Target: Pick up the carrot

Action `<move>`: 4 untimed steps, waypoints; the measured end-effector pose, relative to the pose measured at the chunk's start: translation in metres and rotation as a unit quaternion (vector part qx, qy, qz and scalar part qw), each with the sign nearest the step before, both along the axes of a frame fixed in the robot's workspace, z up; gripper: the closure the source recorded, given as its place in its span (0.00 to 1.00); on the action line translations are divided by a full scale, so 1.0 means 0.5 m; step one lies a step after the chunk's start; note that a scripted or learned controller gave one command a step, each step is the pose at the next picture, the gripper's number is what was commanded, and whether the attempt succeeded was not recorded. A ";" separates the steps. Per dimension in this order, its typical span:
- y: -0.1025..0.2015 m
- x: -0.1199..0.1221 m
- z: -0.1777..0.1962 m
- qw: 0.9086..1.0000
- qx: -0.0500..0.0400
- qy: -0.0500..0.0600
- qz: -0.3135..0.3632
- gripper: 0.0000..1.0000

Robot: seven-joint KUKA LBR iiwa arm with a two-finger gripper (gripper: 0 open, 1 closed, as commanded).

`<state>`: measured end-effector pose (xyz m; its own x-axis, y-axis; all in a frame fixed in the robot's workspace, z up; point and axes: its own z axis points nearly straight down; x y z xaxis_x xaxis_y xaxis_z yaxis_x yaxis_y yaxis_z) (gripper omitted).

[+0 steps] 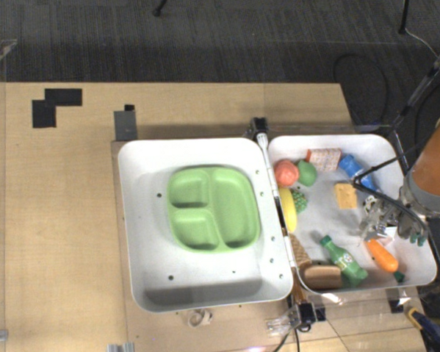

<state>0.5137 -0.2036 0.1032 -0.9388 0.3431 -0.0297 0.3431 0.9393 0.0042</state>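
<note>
Carrot lies in the right bin, near its right wall, tilted, green end toward the lower right. Gripper sits just above-left of it, close by; can't tell how its jaws stand, nothing seen held. Green bottle lies left of the carrot. Left bin holds a green tray.
</note>
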 end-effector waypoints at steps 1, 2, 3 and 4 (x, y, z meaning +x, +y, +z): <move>0.001 0.000 -0.001 1.000 0.000 0.000 0.000 0.00; 0.105 0.006 -0.025 0.995 0.002 0.004 -0.103 0.00; 0.095 -0.035 -0.023 0.997 0.001 -0.001 -0.077 0.00; 0.096 -0.035 -0.023 0.997 0.001 -0.001 -0.077 0.00</move>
